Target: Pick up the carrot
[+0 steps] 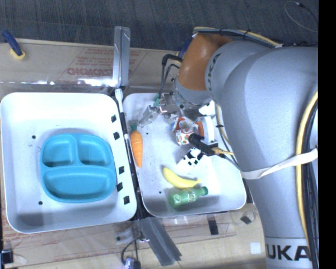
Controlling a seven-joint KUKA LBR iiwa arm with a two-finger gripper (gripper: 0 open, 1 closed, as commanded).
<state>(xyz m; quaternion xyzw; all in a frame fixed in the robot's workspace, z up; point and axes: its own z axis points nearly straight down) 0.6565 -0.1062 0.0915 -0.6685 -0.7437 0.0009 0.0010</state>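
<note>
The carrot (136, 148) lies in the right bin (231, 198), hard against its left wall, just beside the divider between the two bins. Its long axis runs up and down the view, parallel to that wall, with the green top pointing toward the far edge and the orange tip toward the near edge. The gripper (152, 112) hangs over the bin's far left corner, just above and right of the carrot's green end; whether its fingers are spread or pressed together cannot be told, and nothing is seen between them. To the carrot's right the bin floor is bare, giving open room on that side; the wall closes off its left. A banana (179, 179) and a green bottle (187, 196) lie nearer the front. The left bin (17, 206) holds a blue tray (77, 167).
</note>
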